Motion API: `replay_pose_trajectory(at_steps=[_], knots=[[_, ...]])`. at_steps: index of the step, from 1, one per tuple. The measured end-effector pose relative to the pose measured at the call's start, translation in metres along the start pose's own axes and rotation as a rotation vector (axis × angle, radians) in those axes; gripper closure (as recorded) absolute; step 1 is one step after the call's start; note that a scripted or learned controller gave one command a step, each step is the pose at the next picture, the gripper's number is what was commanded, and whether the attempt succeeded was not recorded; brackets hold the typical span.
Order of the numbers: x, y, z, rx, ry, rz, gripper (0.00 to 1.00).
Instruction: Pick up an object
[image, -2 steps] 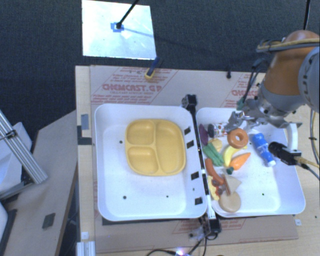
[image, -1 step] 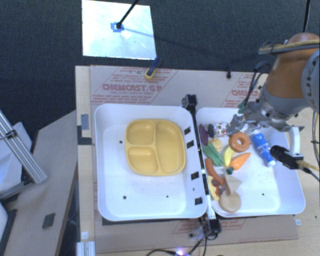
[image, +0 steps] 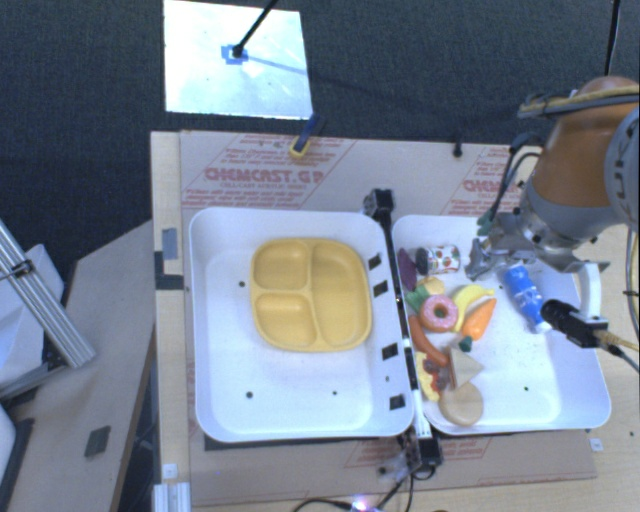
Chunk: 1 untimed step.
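You see the arm (image: 585, 150) reaching in from the right, over the back of the right bin (image: 540, 385). Its gripper (image: 482, 256) hangs low near the bin's back wall, just right of a small red and white can (image: 444, 259). You cannot tell from this angle whether the claw is wide, narrow or holding anything.

Look just beside the gripper, to its right and nearer you: a blue bottle (image: 522, 290) lies there tilted, its white cap pointing toward the front. You cannot tell whether the gripper touches it.

The other toys crowd the left side of that bin. A purple piece (image: 407, 268) lies against the left wall, beside the can. In front of these you find a pink donut (image: 438, 313), with a banana (image: 470, 296) and a carrot (image: 481, 318) touching each other to its right. Nearer the front lie a sausage (image: 424, 343), a pale wedge (image: 464, 367) and a round tan disc (image: 462, 406), all close together.

In the left bin (image: 290, 395) you have a yellow plate (image: 308, 293) with three compartments, lying flat toward the back.
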<state>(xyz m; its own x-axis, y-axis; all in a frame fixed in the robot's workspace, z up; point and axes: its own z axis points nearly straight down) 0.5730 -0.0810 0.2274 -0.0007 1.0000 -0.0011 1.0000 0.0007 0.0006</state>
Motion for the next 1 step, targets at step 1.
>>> replay_pose_trajectory(at_steps=[1], knots=[[-0.0083, 0.0138, 0.0086, -0.002, -0.001, 0.0, 1.0]])
